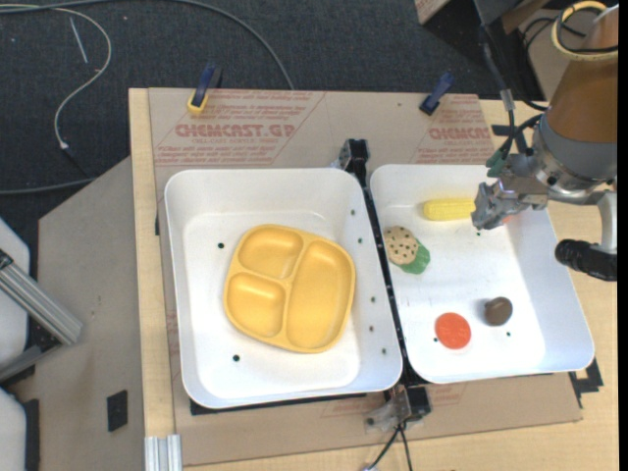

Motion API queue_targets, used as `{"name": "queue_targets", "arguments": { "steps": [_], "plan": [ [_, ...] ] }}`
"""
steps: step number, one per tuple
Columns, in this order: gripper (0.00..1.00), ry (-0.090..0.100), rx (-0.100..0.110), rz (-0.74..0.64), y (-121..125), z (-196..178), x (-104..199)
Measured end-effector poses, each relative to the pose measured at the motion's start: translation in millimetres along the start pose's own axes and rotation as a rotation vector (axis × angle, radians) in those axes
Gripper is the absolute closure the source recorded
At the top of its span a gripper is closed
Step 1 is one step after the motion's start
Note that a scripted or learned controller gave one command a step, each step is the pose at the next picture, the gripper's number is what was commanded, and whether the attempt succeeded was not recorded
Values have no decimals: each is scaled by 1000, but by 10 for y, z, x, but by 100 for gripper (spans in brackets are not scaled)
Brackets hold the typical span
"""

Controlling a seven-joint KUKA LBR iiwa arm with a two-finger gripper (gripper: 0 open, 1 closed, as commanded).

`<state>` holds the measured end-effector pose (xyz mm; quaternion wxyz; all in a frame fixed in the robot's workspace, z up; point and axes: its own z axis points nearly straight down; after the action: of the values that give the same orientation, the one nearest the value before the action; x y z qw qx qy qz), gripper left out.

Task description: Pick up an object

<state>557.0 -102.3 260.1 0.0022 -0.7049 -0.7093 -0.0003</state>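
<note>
the end effector (488, 214) hovers just right of the yellow corn (446, 209), whose long axis runs left-right across the right bin (549, 292); i cannot tell its finger opening.

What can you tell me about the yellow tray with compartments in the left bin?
The yellow tray looks like smooth, glossy plastic with rounded corners. Raised ridges divide it into three compartments: two smaller ones on the left side and one long one on the right. It lies flat, open side up, turned slightly askew, near the middle of the left bin. It touches the bin floor alone.
</note>
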Motion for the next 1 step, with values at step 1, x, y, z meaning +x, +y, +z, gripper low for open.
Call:
{"name": "queue_targets", "arguments": {
  "steps": [1],
  "plan": [
    [100, 0, 1, 0, 88, 150, 561]
  ]
}}
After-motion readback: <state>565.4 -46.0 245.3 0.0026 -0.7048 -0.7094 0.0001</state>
